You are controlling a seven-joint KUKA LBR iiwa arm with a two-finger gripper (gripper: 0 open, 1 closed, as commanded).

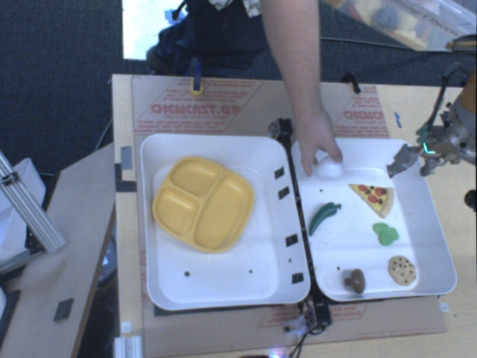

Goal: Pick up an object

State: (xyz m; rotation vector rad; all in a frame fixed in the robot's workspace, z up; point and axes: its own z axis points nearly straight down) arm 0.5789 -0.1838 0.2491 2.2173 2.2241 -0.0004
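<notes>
Left bin (223, 289): holding a yellow divided plate (203, 202).
Right bin (432, 237): holding pizza slice (373, 197), green pepper (323, 216), green leaf (385, 234), cookie (402, 270), brown mushroom (355, 280).
Person's hand (319, 144): resting on a white ball (329, 169).
Gripper (416, 160): hovering over the right bin's far edge, fingers apart, gripping nothing.

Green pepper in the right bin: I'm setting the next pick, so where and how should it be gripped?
Probably grip the green pepper across its narrow middle, coming straight down from above. It lies flat and slanted on the right bin floor, apart from the pizza slice, so its long sides look free.
</notes>
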